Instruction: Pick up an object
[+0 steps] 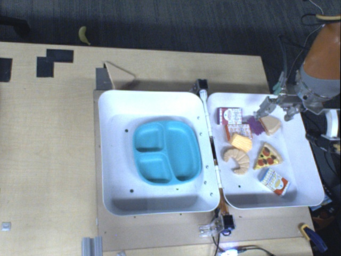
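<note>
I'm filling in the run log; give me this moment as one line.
tool: open, above right bin's far edge | holding: nothing | nearest: tan bread-shaped toy | blue divided plastic tray: left bin

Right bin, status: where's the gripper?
Gripper open, over right bin's far end. Nothing between fingers. Bread slice just beneath it; purple piece crowds alongside.

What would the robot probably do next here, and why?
Probably lower the end effector a little onto the sandwich piece. It sits open above the right bin's far end, holding nothing, and that piece lies closest beneath it.
</note>
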Controlling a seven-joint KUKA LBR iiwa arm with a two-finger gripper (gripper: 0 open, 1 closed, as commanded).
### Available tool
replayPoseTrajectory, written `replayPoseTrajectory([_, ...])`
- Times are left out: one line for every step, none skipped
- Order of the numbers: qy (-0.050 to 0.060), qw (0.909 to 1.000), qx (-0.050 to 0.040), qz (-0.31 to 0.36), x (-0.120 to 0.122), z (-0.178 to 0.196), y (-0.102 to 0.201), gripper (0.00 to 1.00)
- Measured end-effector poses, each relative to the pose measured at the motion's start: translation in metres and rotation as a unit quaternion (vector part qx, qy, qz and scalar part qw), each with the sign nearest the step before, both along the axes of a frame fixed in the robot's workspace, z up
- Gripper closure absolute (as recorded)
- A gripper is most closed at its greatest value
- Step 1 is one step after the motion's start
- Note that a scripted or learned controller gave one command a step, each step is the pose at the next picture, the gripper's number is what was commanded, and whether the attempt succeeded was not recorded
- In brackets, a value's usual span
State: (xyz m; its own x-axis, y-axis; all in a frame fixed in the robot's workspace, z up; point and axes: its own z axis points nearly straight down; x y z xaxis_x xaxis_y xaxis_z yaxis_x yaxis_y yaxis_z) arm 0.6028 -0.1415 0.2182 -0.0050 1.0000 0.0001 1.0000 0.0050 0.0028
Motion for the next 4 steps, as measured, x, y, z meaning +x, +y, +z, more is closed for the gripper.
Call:
replayPoseTrajectory([-0.005, 1.0, -0.0012, -0.001, 0.011, -0.119, 0.002, 0.0])
replayPoseTrajectory([-0.008, 1.0, 0.0003, -0.001, 0.013, -0.107, 0.004, 1.0])
replayPoseTrajectory([-0.007, 1.0, 0.0003, -0.001, 0.012, -0.107, 0.004, 0.0])
replayPoseTrajectory([-0.009, 1.0, 0.0002, 0.0, 0.014, -0.096, 0.005, 1.0])
